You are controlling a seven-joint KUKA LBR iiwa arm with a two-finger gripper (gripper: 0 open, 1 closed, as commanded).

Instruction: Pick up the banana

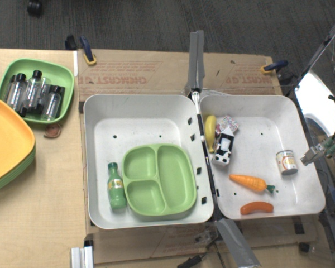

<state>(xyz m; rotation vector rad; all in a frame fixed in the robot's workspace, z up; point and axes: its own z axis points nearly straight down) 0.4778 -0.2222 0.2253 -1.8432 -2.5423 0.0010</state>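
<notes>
Two bins point(95, 149) sit side by side on the worktop. Nearest in the right bin lie a sausage point(256, 207) and carrot point(249, 182). Farther, the banana point(210, 132) rests against the left wall, free to grasp. Pincer point(317, 152) at right rim; opening cannot be determined.

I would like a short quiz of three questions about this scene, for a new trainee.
1. True or false: the yellow banana lies in the right white bin.
2. Which thing lies nearest the banana? A: small tin can B: black-and-white cow toy C: orange carrot
3. Fill in: the green plastic bottle lies beside the green divided ____.

Key: 1 true; 2 B; 3 tray.
</notes>
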